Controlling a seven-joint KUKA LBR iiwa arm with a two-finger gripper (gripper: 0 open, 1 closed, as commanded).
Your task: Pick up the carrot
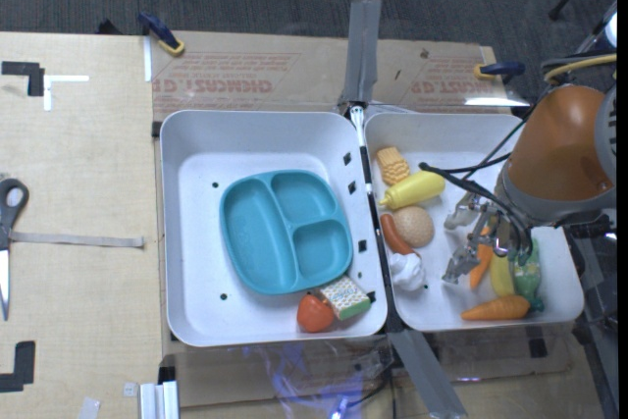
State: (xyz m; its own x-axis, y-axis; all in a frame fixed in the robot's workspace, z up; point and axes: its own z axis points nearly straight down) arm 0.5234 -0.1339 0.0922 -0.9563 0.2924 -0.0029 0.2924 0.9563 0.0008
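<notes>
The gripper (pixel 469 250) is positioned low over the right bin (pixel 446 311), below the orange band (pixel 554 147) of the arm. Whether its metal fingers are apart or together cannot be determined from the view.

One carrot (pixel 497 309) is seen lying flat on the floor of the right bin, near the front wall, just below and slightly right of the gripper. It is not between the fingers. A second, smaller orange piece (pixel 480 267) is seen just beside the gripper, next to one yellow-green item (pixel 502 275) and one green item (pixel 528 278); its identity cannot be determined.

At the left side of the same bin, one waffle-like piece (pixel 392 164), one yellow piece (pixel 414 188), one tan round piece (pixel 413 227), one red-orange piece (pixel 392 233) and one white piece (pixel 406 267) are grouped.

The left bin (pixel 186 211) holds one blue divided plate (pixel 287 231), with three compartments. One red tomato (pixel 315 313) and one sandwich-like block (pixel 346 297) are located at its front edge, touching each other.

Two bins are counted in total.
</notes>
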